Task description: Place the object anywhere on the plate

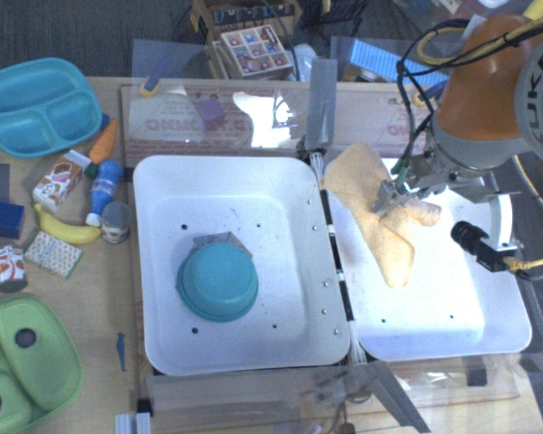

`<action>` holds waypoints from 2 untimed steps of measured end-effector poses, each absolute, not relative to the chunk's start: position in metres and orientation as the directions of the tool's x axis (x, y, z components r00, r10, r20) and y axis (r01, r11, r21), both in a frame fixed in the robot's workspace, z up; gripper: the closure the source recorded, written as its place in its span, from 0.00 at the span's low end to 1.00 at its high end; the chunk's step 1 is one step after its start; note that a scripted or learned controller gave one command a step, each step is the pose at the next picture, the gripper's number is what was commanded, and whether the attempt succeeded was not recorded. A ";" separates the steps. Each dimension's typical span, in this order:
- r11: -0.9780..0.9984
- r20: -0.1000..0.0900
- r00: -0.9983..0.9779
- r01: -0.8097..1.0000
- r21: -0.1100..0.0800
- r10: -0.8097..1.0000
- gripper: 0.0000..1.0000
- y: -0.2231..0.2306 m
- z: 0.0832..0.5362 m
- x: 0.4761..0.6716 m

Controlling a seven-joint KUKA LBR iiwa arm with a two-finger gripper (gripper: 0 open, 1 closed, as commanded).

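A tan, floppy cloth-like object [391, 247] lies in the right bin [452, 319], running from the bin's back left corner toward its middle. My gripper [389, 197] is low over the upper half of this object and touches it or nearly does. A tan lump [425, 213] sticks out just right of the gripper. The plate, a round teal dish [218, 281], rests in the left bin [163, 206], in its front half, well left of the gripper. A small grey scrap [215, 240] pokes out behind the dish.
Outside the bins on the left are a blue divided tray [41, 107], a green tray [23, 364], a banana [65, 225], a blue bottle [104, 188] and small boxes. A black cylinder on a white bracket [472, 239] hangs over the right bin's right side.
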State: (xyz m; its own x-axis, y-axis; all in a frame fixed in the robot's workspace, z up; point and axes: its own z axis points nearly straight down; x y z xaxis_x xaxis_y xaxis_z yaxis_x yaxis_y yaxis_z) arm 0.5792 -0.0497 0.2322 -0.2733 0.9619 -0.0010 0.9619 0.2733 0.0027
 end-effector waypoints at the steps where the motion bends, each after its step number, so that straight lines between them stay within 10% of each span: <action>1: 0.322 0.001 -0.322 0.947 -0.002 0.947 1.00 0.026 0.215 0.575; 2: 0.701 0.001 -0.701 0.713 -0.001 0.713 1.00 0.103 0.191 0.554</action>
